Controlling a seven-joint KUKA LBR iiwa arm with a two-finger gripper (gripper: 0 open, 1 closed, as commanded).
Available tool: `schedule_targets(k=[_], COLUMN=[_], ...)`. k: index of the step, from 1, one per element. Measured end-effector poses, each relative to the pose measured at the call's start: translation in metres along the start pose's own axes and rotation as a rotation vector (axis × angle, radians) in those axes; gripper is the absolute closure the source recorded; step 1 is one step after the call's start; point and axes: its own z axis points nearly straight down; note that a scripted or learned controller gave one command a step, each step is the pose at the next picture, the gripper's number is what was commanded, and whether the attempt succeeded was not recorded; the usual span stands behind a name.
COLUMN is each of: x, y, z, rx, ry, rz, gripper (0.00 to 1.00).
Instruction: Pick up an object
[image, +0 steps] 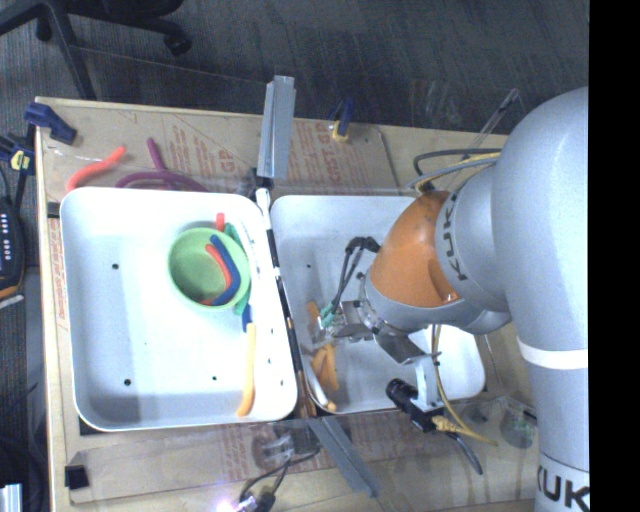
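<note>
Nearest the camera, along the front edge of the worktop, a grey bar lies slanted below the gap between the bins, with some cable ends beside it. My arm comes in from the right, grey with the orange band above the wrist, bent low over the right bin. My claw sits down at that bin's left wall; whether it's open or closed, I cannot tell, wrist hardware covers it. Just beside the claw, orange objects lie in the right bin's near-left corner, against the wall, possibly touching the claw tip but the view is too cluttered to say. Nothing visibly gripped. A black part with yellow cable hangs off my wrist over the bin's front rim.

Left bin: an orange-yellow stick lies along its right wall, near end toward the front corner. Farther in, a green bowl rests right of centre, holding curved red and blue pieces. A small blue bit is just below the bowl.

Beyond the bins, a purple hose and an orange clip lie on the worktop's far-left part. A grey upright bar stands at the far end of the gap. A blue clamp sits on the far edge.
</note>
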Motion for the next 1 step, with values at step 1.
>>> schedule_targets(k=[1], x=[0.0385], y=[0.0443], z=[-0.1739], rx=[0.006], ry=[0.011], rz=[-0.08], gripper=[1.0])
